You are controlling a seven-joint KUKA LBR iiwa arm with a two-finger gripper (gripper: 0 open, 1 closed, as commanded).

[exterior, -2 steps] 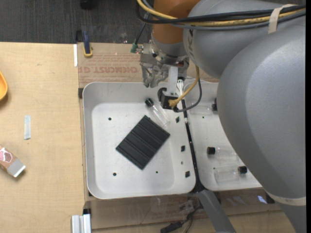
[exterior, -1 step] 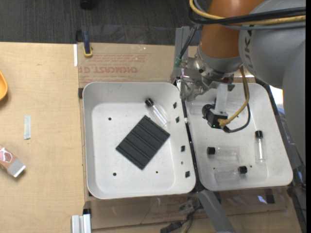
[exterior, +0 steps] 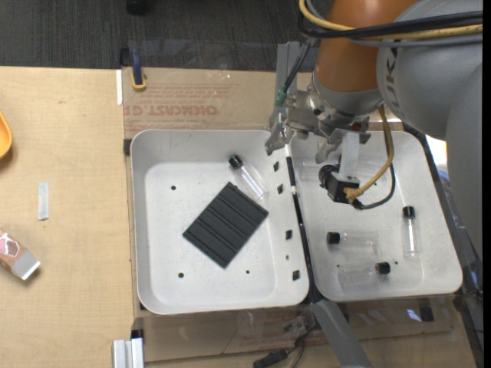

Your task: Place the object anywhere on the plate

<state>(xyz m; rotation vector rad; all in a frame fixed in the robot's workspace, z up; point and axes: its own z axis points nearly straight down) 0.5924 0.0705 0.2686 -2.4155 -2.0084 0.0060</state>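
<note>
Seemingly the arm is between pick and place: from the camera view, the gripper (exterior: 337,140) hangs over the upper part of the right bin (exterior: 437,278), and whether its jaws are spread or pinching anything I cannot tell. Clear vials lie in that bin: one (exterior: 410,228) at centre right, two more (exterior: 360,271) lower down. Another vial (exterior: 245,175) rests in the left bin (exterior: 153,282), just beside the upper corner of the dark ribbed plate (exterior: 226,225). Done well, this step means carrying a vial over the plate's middle and releasing low, so the round tube does not roll off.
</note>
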